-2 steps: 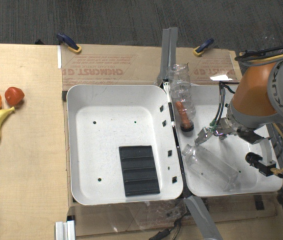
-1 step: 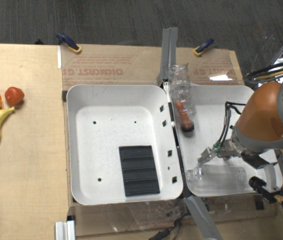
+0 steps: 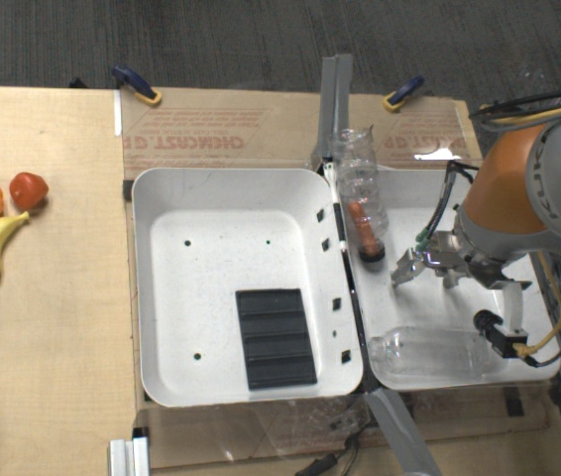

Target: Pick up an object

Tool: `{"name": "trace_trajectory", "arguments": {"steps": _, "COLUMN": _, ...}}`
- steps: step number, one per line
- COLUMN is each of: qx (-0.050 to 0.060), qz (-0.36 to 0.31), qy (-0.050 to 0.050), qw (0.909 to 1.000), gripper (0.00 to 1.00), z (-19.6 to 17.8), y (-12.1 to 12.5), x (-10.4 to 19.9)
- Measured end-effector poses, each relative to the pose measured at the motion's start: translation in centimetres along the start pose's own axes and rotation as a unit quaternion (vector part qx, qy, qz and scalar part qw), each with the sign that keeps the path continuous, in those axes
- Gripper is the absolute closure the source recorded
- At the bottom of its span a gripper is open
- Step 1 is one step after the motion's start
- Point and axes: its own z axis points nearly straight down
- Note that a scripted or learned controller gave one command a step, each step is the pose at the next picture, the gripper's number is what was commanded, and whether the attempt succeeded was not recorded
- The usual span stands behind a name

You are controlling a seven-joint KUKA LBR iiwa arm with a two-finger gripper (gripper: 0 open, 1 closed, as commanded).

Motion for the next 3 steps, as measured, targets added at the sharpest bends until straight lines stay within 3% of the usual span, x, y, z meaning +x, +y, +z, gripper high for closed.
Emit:
{"name": "trace_trajectory", "arguments": {"steps": 1, "qx": -0.001, "qz": -0.029, "qy": 0.000, "qw": 0.9996, "gripper": 0.00, "z": -10.1, "y": -1.5, "x": 5.9}}
{"name": "trace_trajectory", "arguments": {"steps": 2, "qx": 0.000, "qz": -0.001, "qy": -0.001, "qw": 1.0000, "gripper": 0.00, "z": -10.0, "y": 3.0, "x": 3.8}}
{"name": "trace_trajectory", "arguments": {"steps": 3, "qx": 0.000, "qz": -0.080, "qy": 0.000, "qw": 0.9968, "gripper": 0.00, "z": -5.1, "y": 4.5, "x": 0.9}}
